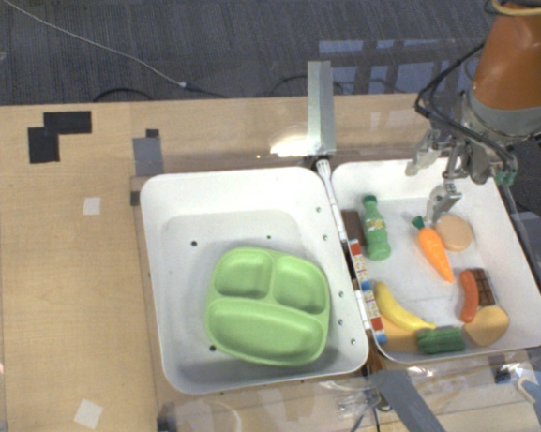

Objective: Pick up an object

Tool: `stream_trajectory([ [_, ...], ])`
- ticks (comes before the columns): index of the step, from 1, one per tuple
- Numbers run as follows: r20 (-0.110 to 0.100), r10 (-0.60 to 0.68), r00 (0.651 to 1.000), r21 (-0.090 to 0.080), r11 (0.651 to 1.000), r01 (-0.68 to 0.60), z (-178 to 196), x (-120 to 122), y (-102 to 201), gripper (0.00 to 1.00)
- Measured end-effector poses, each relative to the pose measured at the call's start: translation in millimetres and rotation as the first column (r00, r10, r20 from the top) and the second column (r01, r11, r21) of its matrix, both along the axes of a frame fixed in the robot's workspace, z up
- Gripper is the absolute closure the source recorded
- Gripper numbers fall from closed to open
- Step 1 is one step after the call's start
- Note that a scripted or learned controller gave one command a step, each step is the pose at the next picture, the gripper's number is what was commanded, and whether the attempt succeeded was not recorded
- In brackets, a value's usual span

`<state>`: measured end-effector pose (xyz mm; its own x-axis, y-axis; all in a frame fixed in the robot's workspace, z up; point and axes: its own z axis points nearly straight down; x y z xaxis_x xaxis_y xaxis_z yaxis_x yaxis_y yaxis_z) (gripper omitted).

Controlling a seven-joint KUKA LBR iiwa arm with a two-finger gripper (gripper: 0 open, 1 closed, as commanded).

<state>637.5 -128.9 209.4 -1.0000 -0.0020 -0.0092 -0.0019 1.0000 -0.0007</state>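
**Gripper above right bin, nothing held**

Camera view: The gripper [445,186] hung over the far part of the right bin [394,176], fingers parted narrowly with nothing between them, one fingertip just beside the carrot [434,252] and the tan disc [456,233]. The green bottle [376,227] lay to the left; the banana [399,310] lay nearer. The left bin [176,266] held a green divided plate [269,304].

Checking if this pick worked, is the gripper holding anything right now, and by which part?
Nothing is held. The gripper hangs above the right bin, near the carrot and the round beige piece, with nothing between its fingers.
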Motion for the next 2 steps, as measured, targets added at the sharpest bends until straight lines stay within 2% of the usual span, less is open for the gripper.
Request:
stream_trajectory([
  [1, 0.004, 0.022, 1.0, -0.001, 1.0, -0.022, -116.8, -8.2, -1.1, 0.0],
  [2, 0.002, 0.027, 1.0, -0.003, 1.0, -0.027, -120.4, -48.5, -62.4, 0.0],
])
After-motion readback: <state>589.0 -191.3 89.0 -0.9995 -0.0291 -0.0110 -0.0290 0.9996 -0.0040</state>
